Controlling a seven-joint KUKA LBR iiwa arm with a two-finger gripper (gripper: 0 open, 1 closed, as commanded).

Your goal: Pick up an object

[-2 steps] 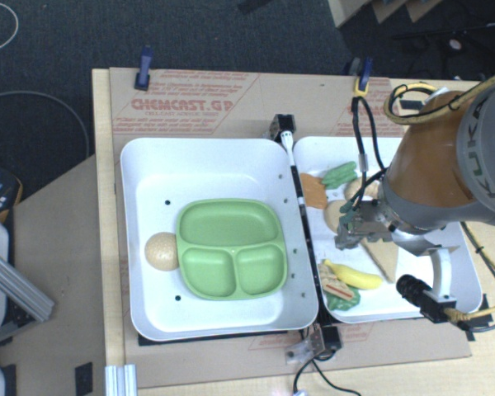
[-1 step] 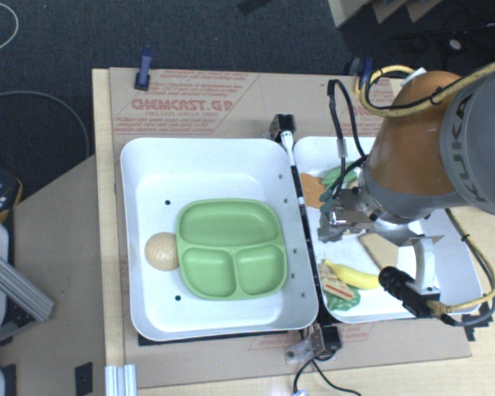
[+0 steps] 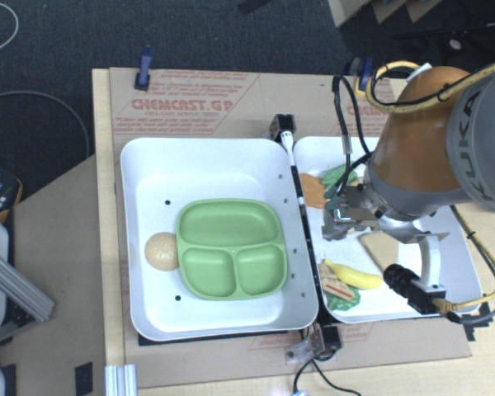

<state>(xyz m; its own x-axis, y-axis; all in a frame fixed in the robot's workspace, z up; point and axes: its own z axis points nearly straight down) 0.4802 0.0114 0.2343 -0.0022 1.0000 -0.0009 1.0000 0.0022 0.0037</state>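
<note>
Low over right bin (image 3: 445,299), end effector (image 3: 340,221).

blue clamp (image 3: 143,68) grips the brown board's (image 3: 181,101) back edge.

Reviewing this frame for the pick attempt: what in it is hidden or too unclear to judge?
- Gripper: in the camera view the arm's wrist covers its fingers, so any grasp cannot be told.
- Right bin: the arm hides much of its floor.
- Orange item and green item: half hidden by the arm, identity unclear.
- Small item beside the banana: too small to identify.
</note>
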